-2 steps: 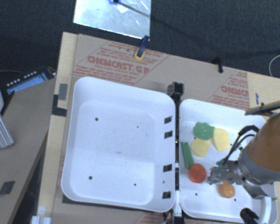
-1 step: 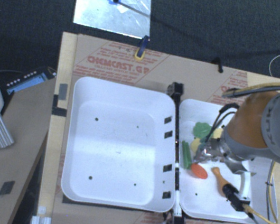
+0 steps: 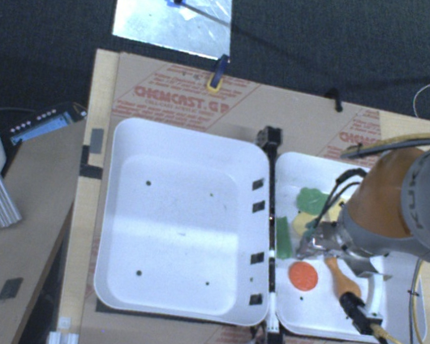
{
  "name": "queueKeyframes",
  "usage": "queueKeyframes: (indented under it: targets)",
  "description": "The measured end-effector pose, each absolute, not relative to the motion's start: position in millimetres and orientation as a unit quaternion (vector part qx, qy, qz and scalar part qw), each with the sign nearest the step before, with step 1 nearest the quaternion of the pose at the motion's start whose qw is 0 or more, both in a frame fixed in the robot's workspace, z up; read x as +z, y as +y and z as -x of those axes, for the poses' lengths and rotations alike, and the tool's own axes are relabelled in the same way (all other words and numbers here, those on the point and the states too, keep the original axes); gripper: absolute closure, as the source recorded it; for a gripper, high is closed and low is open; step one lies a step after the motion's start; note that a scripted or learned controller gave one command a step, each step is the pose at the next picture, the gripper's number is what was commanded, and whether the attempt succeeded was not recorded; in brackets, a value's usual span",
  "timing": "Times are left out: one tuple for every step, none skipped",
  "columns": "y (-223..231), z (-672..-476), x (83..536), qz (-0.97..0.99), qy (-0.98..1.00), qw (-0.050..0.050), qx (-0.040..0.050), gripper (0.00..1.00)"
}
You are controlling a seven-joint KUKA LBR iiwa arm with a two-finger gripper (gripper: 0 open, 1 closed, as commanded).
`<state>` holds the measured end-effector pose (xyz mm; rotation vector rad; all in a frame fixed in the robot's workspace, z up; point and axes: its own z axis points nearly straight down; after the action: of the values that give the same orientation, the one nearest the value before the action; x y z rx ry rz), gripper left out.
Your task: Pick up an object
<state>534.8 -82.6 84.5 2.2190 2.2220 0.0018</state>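
2 white bins: left bin [image 3: 182, 219], right bin [image 3: 314, 312]. Right bin holds approx 5 items: 1 orange-red disc [image 3: 303, 276], flat and round, near bin's front-left; 1 green piece [image 3: 311, 199]; 1 green strip [image 3: 283, 238] by the divider; 1 yellow bit [image 3: 303, 221]; 1 orange-handled tool [image 3: 342, 278]. Gripper [image 3: 310, 246] low over the pile, just behind disc; grip state: cannot tell.
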Motion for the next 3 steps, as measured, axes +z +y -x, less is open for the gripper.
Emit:
queueKeyframes:
  targets:
    - [-93.5, -598.6, 108.4, -0.705, 0.709, 0.004, 0.0026, 1.0]
    - [-81.6, -668.7, 85.0, -0.704, 0.71, 0.004, 0.0028, 1.0]
    - [-95.5, -669.5, 85.8, -0.707, 0.708, 0.002, 0.001, 1.0]
